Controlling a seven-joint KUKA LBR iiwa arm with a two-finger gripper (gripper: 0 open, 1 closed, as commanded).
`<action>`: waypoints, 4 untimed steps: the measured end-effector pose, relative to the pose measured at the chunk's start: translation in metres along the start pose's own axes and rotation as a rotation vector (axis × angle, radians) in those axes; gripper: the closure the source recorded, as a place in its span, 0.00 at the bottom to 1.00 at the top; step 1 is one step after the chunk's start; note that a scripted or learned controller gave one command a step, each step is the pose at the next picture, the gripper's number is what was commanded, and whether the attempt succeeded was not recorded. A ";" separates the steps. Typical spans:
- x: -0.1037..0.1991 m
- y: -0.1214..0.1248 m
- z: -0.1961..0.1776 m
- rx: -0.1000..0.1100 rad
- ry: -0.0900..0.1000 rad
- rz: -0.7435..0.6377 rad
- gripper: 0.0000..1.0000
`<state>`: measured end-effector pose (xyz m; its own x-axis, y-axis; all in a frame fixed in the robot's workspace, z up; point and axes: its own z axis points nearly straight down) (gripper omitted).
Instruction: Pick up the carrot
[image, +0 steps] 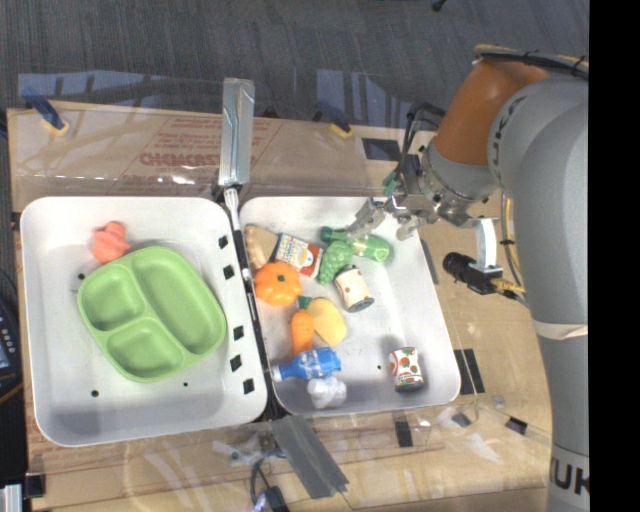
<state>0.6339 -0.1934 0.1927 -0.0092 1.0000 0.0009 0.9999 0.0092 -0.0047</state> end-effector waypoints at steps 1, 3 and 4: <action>0.052 -0.074 0.054 0.002 0.000 0.208 0.00; 0.097 -0.156 0.102 -0.002 0.001 0.132 0.00; 0.097 -0.156 0.093 -0.002 0.000 0.126 1.00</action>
<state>0.4769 -0.0981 0.1006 0.1164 0.9932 0.0005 0.9932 -0.1164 -0.0028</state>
